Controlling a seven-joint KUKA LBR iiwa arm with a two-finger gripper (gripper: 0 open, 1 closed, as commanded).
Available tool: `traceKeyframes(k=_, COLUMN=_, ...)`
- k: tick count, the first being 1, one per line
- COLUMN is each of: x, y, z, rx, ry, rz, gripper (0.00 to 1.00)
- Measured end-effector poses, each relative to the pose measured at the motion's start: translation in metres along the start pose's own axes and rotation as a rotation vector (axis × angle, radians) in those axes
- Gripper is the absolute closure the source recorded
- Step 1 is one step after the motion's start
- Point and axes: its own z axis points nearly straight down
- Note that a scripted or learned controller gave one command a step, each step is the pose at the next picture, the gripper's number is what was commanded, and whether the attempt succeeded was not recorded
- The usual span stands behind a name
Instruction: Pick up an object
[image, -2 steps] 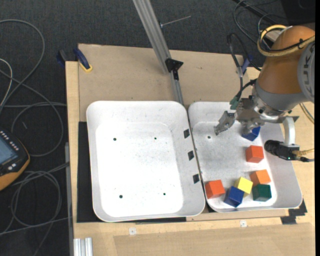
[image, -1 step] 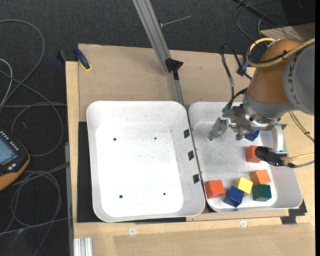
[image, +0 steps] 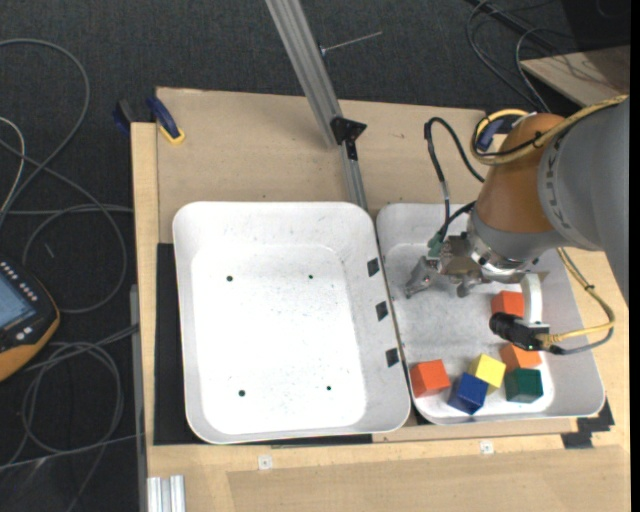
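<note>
A: Where does the arm stand?

B: It comes in from the right and bends down over the right bin. The orange band sits above the wrist, and the gripper hangs over the upper half of that bin, over bare white floor.

A: And the fingers?

B: Spread apart. One metal finger points out to the left, toward the wall shared with the left bin; the other points down and to the right. Nothing lies between them. Whether the tips touch the floor of the bin, I cannot tell.

A: So where are the things to pick?

B: All in the near part of the right bin, apart from the gripper. An orange block lies near the front left. Just to its right a blue block sits touching a yellow block. Further right a green block lies at the front rim, with another orange block just behind it.

A: Anything closer to the wrist?

B: A third orange block lies below the wrist, on the right side. A black cylindrical part with a yellow cable crosses between it and the orange block lower down.

A: The left bin?

B: White floor with a few dark dots.
</note>
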Motion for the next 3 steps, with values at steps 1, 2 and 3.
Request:
traceKeyframes(k=1, x=0.000, y=0.002, z=-0.015, rx=-0.010, ry=0.000, rz=0.000, gripper=1.00)
traceKeyframes(k=2, x=0.003, y=-0.002, z=-0.078, rx=-0.016, ry=-0.002, rz=-0.001, gripper=1.00)
traceKeyframes(k=3, x=0.003, y=-0.001, z=-0.132, rx=-0.017, ry=-0.003, rz=-0.002, gripper=1.00)
